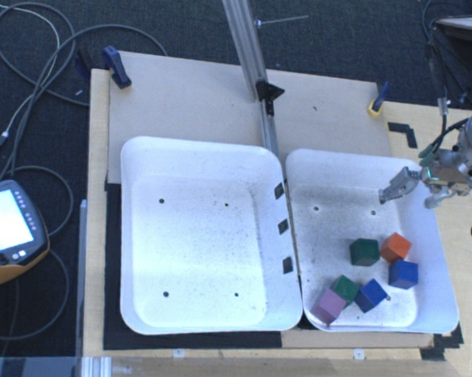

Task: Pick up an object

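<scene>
Several small blocks lie in the near part of the right bin (326, 174): a dark green block (364, 251), an orange block (395, 246), a blue block (403, 274), a second blue block (371, 296), a green block (344, 286) and a purple block (330, 305). My gripper (415, 191) hangs over the bin's far right side, well above and behind the blocks. Its two fingers stand spread apart, open, with nothing between them.
The left bin (140, 168) sits beside the right one, with black clips along the shared rim. A slanted metal pole (247, 42) rises behind the bins. Blue clamps hold the board at the back. A teach pendant (1, 226) and cables lie on the floor at left.
</scene>
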Robot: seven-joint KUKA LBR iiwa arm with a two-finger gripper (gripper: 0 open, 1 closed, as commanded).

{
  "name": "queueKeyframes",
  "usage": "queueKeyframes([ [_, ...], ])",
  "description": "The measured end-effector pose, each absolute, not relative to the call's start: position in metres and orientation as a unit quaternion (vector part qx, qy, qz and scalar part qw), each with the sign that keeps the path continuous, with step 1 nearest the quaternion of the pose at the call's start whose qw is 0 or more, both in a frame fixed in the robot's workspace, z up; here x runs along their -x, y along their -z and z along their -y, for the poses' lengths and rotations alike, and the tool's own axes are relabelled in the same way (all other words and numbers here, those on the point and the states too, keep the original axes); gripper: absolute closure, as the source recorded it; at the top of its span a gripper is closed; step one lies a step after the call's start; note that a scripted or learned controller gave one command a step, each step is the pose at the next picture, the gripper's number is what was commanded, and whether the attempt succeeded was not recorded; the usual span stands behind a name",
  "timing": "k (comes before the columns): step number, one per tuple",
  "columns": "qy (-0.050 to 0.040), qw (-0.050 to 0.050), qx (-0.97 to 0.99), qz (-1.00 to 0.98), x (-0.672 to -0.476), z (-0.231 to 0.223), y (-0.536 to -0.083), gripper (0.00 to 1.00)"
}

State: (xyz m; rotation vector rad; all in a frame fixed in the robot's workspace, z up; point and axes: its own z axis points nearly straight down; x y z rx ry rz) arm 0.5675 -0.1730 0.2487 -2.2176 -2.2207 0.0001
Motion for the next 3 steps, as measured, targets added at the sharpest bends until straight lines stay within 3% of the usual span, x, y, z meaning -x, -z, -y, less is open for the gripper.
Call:
queueKeyframes([
  [1,-0.0015,0.004,0.707,0.707,-0.578,0.179,-0.112,0.00],
  [2,0.0002,0.001,0.707,0.707,-0.580,0.180,-0.116,0.00],
  [3,-0.0004,0.003,0.706,0.709,-0.589,0.143,-0.099,0.00],
])
